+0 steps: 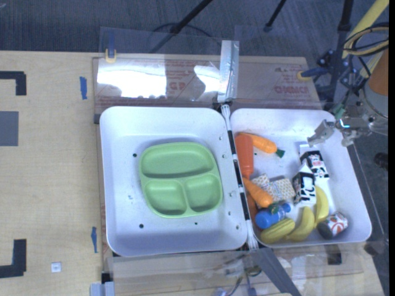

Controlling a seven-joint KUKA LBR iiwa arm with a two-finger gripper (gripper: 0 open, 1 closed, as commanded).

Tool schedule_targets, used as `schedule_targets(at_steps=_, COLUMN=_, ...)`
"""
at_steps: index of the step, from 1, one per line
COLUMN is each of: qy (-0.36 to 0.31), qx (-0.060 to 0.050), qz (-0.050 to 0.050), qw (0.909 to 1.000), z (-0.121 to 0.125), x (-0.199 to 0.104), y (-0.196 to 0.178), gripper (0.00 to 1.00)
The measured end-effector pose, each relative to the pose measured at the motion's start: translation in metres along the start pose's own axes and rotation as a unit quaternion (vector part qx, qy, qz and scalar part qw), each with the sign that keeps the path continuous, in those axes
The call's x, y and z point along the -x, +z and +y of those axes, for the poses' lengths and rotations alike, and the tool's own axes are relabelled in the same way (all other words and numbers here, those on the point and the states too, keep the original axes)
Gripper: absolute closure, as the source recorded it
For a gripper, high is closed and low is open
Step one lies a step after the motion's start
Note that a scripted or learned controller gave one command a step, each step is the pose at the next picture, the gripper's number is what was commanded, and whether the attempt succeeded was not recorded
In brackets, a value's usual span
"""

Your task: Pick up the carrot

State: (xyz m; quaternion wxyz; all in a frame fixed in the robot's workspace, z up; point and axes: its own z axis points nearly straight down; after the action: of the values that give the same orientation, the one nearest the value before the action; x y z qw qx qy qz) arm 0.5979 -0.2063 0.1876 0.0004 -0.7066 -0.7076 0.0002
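The carrot (264,143), orange with a small green stem end, lies tilted in the back-left part of the right bin (290,121). It touches a longer red-orange cylinder (245,155) that runs along the bin's left wall. My gripper (334,134) hangs over the bin's back-right corner, well to the right of the carrot. Its fingers are spread open with nothing between them.
The right bin also holds another orange piece (258,193), a blue bottle (271,215), two bananas (302,222), a black-and-white toy (308,176), a patterned packet (279,187) and a red-white ball (333,225). A green divided plate (180,179) sits in the left bin (117,165).
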Motion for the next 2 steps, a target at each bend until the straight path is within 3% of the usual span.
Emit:
schedule_targets(at_steps=1, qy=-0.101, qx=0.002, qz=-0.001, qw=0.9949, z=0.070, x=-0.056, y=0.042, gripper=0.00)
schedule_targets(at_steps=2, qy=-0.034, qx=0.002, qz=-0.001, qw=0.9994, z=0.070, x=-0.018, y=0.042, gripper=0.00)
